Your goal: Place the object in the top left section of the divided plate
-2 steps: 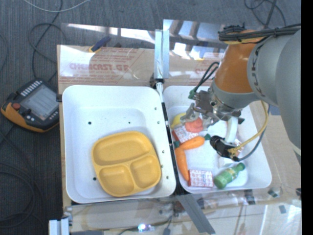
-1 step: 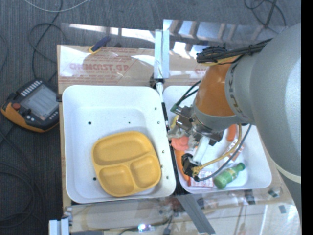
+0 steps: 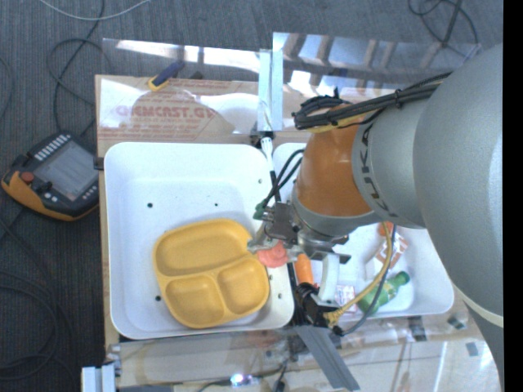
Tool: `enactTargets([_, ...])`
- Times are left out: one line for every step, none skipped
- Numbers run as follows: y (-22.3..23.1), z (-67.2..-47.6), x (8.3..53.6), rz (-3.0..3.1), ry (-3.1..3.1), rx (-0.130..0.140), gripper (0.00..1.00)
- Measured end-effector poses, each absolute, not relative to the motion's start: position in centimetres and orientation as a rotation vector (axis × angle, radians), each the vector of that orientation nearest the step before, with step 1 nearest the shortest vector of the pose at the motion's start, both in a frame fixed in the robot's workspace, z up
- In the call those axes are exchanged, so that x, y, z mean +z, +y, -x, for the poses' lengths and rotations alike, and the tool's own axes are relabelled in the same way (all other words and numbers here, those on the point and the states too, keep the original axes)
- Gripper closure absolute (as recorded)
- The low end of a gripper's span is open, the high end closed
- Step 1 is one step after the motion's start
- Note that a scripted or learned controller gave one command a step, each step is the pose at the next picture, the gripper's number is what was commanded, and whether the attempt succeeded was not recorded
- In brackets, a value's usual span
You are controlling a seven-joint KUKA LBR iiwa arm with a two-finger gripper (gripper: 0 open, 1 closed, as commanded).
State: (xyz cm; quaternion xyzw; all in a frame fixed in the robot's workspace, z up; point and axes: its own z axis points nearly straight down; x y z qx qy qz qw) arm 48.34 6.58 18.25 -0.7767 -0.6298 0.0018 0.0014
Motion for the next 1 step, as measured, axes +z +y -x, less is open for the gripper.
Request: enactTargets([6.55, -48.34, 18.24, 2.438, -1.976, 0.005, 0.0])
